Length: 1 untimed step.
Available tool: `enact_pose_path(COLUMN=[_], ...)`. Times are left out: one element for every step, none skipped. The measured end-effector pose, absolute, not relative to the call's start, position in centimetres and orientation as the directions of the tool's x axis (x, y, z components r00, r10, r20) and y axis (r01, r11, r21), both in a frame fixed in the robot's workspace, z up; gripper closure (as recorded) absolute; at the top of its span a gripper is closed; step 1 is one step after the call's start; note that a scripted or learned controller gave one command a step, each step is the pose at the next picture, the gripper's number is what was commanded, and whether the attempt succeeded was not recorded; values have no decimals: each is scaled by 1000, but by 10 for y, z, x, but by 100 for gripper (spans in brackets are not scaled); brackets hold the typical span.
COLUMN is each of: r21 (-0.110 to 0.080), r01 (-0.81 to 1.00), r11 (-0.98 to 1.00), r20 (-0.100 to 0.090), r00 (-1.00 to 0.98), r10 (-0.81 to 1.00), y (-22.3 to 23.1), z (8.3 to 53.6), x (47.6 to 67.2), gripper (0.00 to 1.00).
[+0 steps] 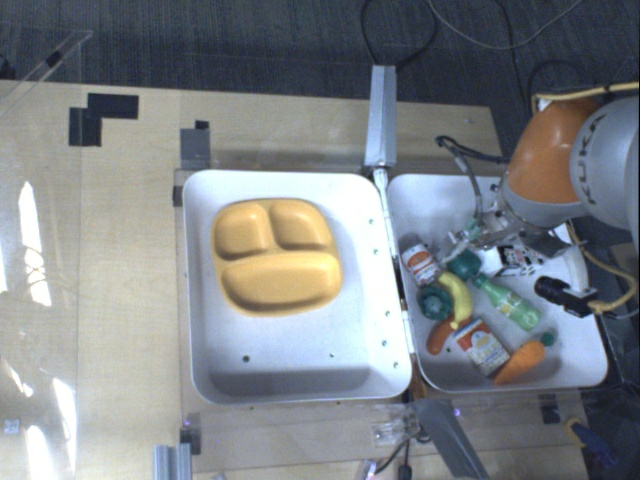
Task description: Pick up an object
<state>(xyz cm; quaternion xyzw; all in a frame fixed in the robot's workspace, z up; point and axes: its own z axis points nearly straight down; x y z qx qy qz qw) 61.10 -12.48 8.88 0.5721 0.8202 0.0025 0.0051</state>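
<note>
The right bin [590,373] holds several small objects. A red and white can [420,265] lies at its left, with a yellow banana [457,296] and a dark teal piece [434,304] beside it. A green bottle [508,304] lies in the middle, an orange carrot [520,361] at the front, next to a small carton [481,346] and a brown sausage [438,338]. My gripper [481,236] hangs low over the back of this bin, just above another teal piece [465,265].
The left bin [290,368] holds a yellow divided tray [275,255] in its back half. A metal post [382,118] stands behind the wall between the bins. Black cables trail across the dark floor beyond the bench.
</note>
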Motion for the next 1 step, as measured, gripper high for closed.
enact_pose_path(r21=[18], r01=[937], r11=[348], r20=[-6], r00=[-348], r10=[938], y=[-123], z=[101], x=[614], gripper=[100])
